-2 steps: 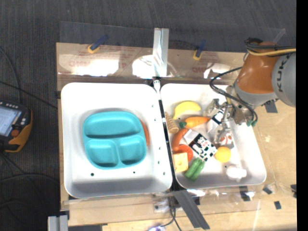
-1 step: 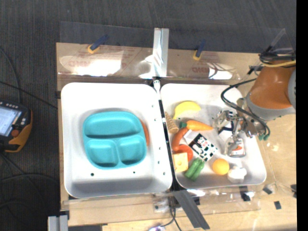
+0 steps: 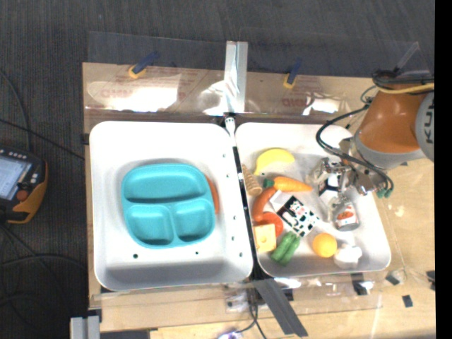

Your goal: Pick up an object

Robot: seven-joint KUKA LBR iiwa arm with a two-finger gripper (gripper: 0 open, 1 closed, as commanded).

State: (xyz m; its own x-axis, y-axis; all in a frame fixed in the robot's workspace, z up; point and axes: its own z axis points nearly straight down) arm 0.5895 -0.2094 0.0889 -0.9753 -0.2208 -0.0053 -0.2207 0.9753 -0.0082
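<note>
The gripper (image 3: pixel 337 188) hangs low over the right side of the right bin (image 3: pixel 374 256); whether it is clenched or released cannot be told. Just below it lies a small red-and-white object (image 3: pixel 346 219). Left of that sit a black-and-white checked box (image 3: pixel 296 214), a carrot (image 3: pixel 291 184), a lemon (image 3: pixel 274 161) and an orange (image 3: pixel 324 245). In the left bin (image 3: pixel 106 210) rests a teal divided tray (image 3: pixel 168 203).

Dark grey carpet (image 3: pixel 56 20) surrounds a wooden bench (image 3: pixel 413 217); a handheld pendant (image 3: pixel 20 182) lies at left.
</note>
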